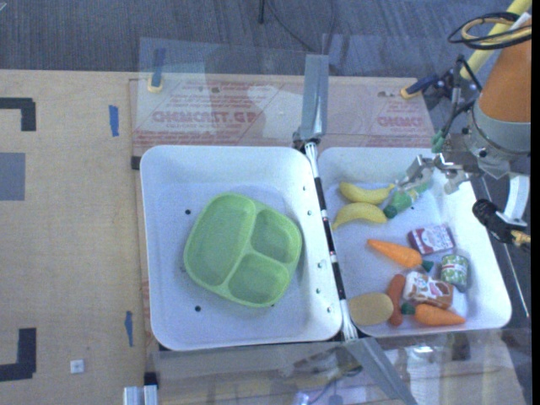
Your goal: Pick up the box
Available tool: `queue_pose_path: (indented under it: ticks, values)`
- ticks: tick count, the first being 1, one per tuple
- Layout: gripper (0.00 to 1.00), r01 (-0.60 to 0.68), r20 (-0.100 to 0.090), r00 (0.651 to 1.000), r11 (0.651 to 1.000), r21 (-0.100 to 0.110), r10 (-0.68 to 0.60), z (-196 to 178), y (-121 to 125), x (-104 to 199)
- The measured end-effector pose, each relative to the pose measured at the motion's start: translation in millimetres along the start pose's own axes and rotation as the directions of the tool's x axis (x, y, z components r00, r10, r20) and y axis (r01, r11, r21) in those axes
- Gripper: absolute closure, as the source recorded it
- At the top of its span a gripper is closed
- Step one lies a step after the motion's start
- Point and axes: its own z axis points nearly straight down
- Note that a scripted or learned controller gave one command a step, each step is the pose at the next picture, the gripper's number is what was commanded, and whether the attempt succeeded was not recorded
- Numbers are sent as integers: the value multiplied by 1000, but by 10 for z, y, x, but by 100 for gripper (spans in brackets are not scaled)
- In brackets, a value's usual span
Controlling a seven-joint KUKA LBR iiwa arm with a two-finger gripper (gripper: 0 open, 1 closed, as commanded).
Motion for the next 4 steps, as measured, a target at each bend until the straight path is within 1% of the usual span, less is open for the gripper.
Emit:
queue_pose_path:
  ticks: [1,2,3,4]
  values:
    - [0,-183,0,983,983,1,183,1012,-343,-464]
    - [0,-237,-4,971,971,-1,237,1293,-116,-600]
    - [100,-237,-3,971,971,2,237,1232,-115,-604]
    - [100,-374,-2,927,927,2,374,1132,-284,-597]
